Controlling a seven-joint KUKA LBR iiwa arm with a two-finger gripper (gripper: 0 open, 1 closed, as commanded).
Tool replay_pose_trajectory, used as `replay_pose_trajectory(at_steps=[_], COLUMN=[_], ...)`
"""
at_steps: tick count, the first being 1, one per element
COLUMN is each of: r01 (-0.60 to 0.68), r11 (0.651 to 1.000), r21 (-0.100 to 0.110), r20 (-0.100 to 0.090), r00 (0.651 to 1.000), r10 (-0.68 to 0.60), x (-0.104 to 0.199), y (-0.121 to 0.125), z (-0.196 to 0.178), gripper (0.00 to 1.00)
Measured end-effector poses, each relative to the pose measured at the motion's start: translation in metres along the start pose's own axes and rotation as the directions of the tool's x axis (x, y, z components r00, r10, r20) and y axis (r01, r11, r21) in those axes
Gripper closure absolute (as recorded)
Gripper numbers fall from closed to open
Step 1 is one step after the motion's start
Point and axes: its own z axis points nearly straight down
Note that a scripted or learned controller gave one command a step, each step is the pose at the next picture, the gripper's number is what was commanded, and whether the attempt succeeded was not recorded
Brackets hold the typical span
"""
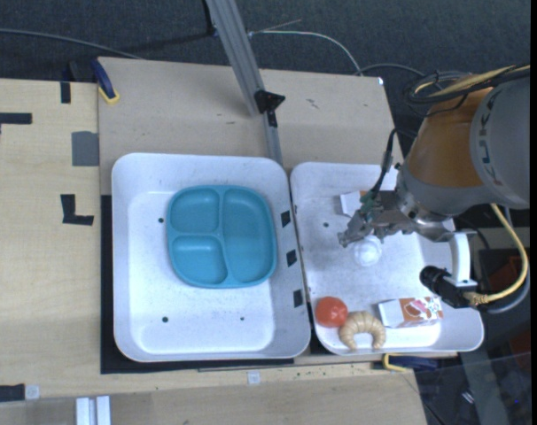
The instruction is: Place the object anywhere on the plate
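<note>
End effector (355, 235) sat mid-right, finger state unclear, white ball (368, 254) just below it. Tomato (330, 310), croissant (362, 329), carton (412, 312) lower right; blue plate (221, 235) left-center.

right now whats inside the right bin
Along the right bin's near edge lie a red tomato, a croissant and a small carton. Mid-bin, the gripper hovers above a small white object. The arm covers the bin's far right side.
</note>
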Motion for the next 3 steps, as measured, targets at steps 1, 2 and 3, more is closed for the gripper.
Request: replay_pose_trajectory(at_steps=[1, 2, 3], r01=[0.001, 0.0, 0.001], r11=[1.0, 1.0, 1.0], r21=[-0.001, -0.002, -0.002], r20=[-0.001, 0.0, 0.0], r00=[1.0, 1.0, 1.0], r10=[-0.001, 0.0, -0.001], x=[0.05, 0.089, 0.134], y=[0.027, 0.059, 0.085], z=[-0.015, -0.024, -0.035], gripper=[1.0, 1.0, 1.0])
